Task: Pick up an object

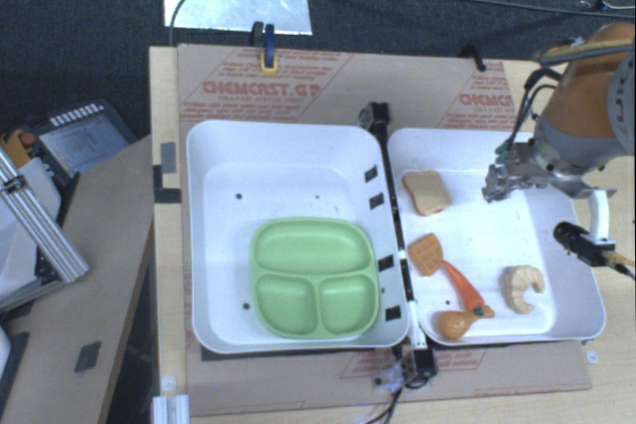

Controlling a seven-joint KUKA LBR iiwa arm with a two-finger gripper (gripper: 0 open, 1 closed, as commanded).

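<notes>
Hovering over the right bin (571, 318), gripper (500, 182) held nothing visible; finger spread could not be told. Toast (427, 193) lay just left of it on the bin floor: likely light, stiff, flat; best pinched across its narrow edges.

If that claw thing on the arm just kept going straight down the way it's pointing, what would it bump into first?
Most likely the bare white floor of the right bin. The gripper points down over an open patch to the right of the bread slice. The croissant and carrot lie nearer the camera. Depth is hard to judge from one slanted view.
</notes>
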